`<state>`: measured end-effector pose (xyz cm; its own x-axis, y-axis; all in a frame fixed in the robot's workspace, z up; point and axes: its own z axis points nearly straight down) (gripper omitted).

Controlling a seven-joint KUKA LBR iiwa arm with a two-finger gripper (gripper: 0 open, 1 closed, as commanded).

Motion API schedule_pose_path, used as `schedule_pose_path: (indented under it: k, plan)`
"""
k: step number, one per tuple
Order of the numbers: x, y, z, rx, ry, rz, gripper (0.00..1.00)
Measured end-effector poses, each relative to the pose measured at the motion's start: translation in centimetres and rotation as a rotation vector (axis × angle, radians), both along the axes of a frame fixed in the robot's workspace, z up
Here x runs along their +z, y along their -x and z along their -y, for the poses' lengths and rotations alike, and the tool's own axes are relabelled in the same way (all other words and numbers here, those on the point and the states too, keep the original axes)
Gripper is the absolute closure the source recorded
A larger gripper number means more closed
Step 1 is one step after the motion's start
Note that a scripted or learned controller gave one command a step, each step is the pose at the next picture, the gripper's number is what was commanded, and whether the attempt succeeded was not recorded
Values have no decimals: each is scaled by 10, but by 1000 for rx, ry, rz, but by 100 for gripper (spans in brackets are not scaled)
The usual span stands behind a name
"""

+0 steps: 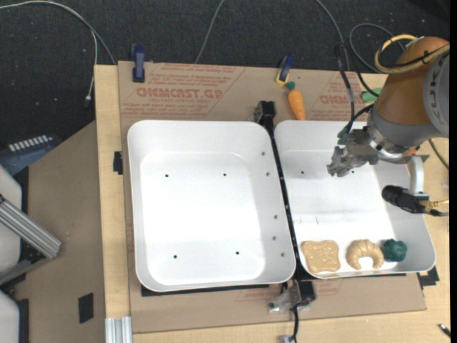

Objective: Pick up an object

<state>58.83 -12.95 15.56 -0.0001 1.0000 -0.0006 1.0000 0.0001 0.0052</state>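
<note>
The gripper (pixel 343 164) hovers over the right bin (pixel 314 213), its grip state too blurred to tell, well apart from the croissant (pixel 365 254) at the near wall, probably light, stiff plastic, best pinched across its middle.

1 overhead camera, slanted, 2 bins (pixel 136 191)

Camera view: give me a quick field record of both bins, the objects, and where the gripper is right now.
left bin: white, shallow, no objects seen in it
right bin: three objects along its near edge
objects: tan toast-like piece, croissant, dark green item
outside bins: toy carrot on the board behind the right bin
gripper: over the far part of the right bin, apart from the objects
held: nothing seen between the fingers
</note>
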Motion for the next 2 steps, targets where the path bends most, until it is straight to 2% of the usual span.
schedule_pose_path:
  k: [2]
  plan:
    - [113,3,-6,0,0,1,100]
